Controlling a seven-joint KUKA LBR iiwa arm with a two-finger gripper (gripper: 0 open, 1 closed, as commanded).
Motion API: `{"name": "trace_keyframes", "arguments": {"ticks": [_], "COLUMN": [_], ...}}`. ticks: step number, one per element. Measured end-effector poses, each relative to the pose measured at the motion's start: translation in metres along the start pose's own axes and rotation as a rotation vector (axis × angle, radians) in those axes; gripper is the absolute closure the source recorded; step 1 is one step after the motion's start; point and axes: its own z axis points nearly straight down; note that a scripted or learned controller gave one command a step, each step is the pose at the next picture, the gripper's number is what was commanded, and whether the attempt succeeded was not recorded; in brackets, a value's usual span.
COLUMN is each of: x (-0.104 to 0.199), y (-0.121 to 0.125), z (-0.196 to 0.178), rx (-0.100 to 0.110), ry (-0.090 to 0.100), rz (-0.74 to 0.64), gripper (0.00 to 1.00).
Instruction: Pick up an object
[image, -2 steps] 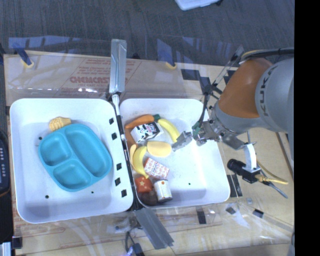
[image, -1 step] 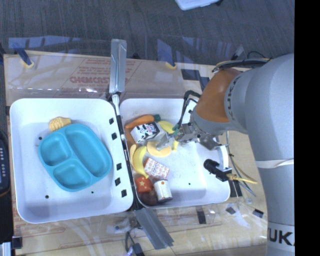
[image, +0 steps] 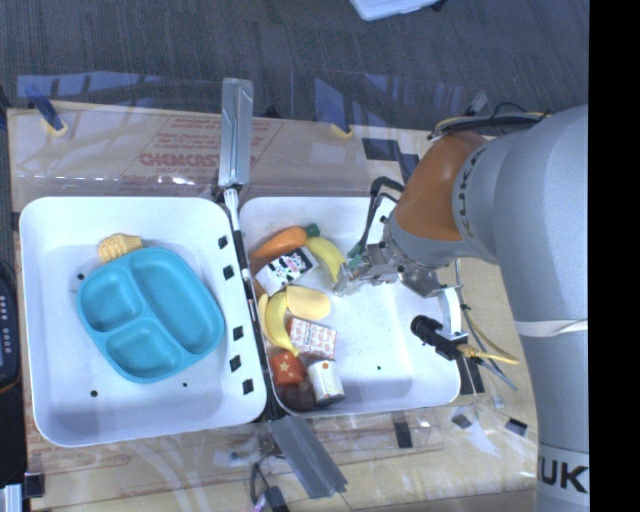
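Grey arm with its orange band (image: 435, 195) reaches in from the right, over the right bin (image: 400, 385). Gripper (image: 352, 272) sits low in that bin, near its middle, just right of the pile of items. Jaws: cannot tell whether released or clenched; the tips are blurred and small against the white floor. Nothing visibly between them.

Right bin contents, all crowded along the left wall:
- carrot (image: 280, 242) at the top, tilted, green end toward the right
- banana (image: 327, 256) just beside the carrot, nearest the gripper
- small black-and-white carton (image: 287, 268) under the carrot
- pale yellow fruit (image: 306, 301) below it, touching a second banana (image: 275, 322)
- patterned packet (image: 312, 336) lower down
- tomato (image: 287, 368) and small can (image: 325, 381) at the bottom corner

Left bin (image: 60, 400) holds a blue divided plate (image: 150, 315), three compartments, lying flat near the middle. Corn cob (image: 120, 245) rests at the plate's upper left edge, touching it.

Both bins sit side by side on the worktop (image: 120, 150).
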Motion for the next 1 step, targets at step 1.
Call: {"name": "trace_keyframes", "arguments": {"ticks": [1], "x": [0.0000], "y": [-0.0004], "z": [0.0006], "rx": [0.001], "ry": [0.000], "rz": [0.000], "gripper": [0.00]}}
